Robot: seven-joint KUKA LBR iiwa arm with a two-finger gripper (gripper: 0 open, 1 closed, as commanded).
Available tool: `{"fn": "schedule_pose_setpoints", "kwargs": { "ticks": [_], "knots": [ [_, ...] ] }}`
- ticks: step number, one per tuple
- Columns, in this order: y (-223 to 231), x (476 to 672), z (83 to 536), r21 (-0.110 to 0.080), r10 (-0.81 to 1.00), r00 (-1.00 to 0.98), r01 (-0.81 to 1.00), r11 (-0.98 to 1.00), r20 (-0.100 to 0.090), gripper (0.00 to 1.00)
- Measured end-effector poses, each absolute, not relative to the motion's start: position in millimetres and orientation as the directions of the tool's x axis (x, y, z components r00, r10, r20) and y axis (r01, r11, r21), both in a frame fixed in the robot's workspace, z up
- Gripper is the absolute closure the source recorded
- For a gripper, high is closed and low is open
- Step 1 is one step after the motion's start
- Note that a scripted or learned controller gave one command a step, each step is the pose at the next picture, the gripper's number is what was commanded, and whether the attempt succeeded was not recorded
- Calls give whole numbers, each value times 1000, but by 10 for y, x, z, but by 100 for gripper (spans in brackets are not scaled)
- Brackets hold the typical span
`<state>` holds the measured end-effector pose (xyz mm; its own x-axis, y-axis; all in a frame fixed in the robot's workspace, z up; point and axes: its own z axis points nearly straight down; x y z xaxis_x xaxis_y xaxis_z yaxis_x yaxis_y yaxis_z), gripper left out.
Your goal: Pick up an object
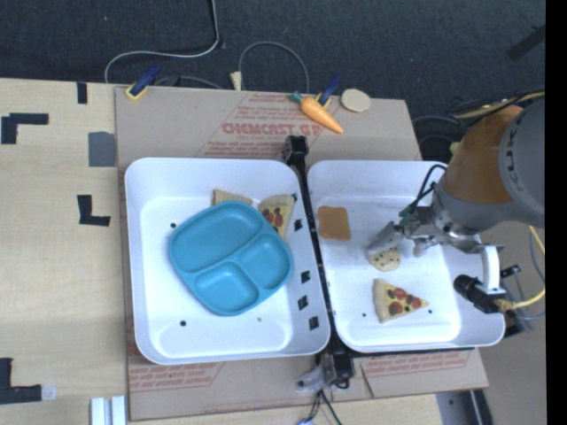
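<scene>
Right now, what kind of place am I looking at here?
Probably a robot lab bench for pick-up trials: an arm reaching over two white bins, toy food like a pizza slice and carrot, and loose cables.

Red lettering on the cardboard sheet (257, 118) reads roughly "CHEMCAST", partly hidden.

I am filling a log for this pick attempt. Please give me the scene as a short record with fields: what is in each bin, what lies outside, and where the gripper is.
left bin: blue divided tray, pizza slice partly under it
right bin: brown square piece, cookie, pizza slice with toppings
outside bins: carrot and pale round piece on the cardboard
gripper: low over the right bin, right by the cookie
grasp: cannot tell
</scene>
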<state>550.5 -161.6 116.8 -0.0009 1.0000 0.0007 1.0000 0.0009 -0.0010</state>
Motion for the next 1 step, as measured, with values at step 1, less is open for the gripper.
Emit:
{"fn": "schedule_pose_setpoints", "kwargs": {
  "ticks": [1],
  "knots": [
    [-1299, 5596, 845, 0, 1000, -2, 1000, 2, -5, 0]
  ]
}}
